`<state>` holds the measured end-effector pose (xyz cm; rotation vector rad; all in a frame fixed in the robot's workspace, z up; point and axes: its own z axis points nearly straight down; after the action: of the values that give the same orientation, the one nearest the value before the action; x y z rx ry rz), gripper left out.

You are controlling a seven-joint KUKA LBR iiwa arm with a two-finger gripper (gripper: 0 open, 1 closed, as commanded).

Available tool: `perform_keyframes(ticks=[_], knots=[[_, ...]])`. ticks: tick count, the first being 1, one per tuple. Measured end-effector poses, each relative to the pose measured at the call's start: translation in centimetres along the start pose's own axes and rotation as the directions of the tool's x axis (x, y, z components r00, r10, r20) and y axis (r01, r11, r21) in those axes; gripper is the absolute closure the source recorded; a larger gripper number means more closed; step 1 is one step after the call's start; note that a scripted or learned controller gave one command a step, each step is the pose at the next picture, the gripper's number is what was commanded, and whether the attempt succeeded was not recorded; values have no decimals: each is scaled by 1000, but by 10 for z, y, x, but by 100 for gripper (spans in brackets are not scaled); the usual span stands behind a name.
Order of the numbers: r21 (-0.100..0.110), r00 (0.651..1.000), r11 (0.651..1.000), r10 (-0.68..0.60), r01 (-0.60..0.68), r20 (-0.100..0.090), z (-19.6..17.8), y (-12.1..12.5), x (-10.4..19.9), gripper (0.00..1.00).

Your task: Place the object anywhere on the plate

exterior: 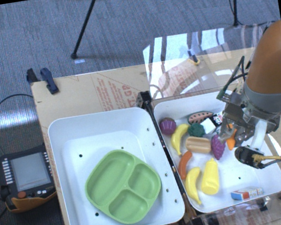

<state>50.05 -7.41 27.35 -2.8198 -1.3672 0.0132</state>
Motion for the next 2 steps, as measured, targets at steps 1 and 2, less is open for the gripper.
perform_keyframes(ticks=[1,2], knots=[[1,968,968,250,-250,0,12,-58,73,100],[-2,826,826,564,-564,-2,17,-64,93,100]])
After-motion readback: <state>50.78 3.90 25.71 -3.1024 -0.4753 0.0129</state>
